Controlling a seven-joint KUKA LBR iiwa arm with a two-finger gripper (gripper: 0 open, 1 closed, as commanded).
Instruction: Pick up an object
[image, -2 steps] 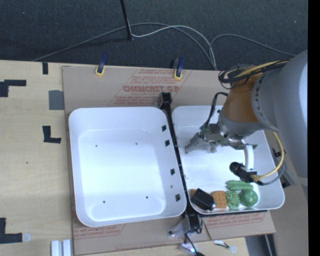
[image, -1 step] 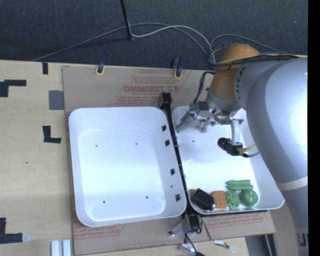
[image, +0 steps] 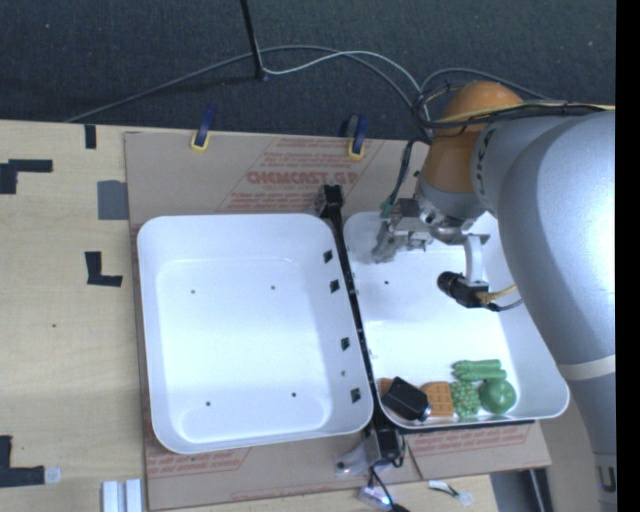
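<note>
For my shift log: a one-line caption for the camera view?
Gripper hovers over right bin's far end; black object and green toys sit along its near edge.

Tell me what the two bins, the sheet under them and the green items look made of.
Left bin and right bin: likely smooth moulded plastic, white, with rounded rims and soft sheen. Sheet: corrugated cardboard, matte brown with red print. Green items: possibly plastic toy food, saturated colour and a bumpy surface; too small to be sure.
</note>
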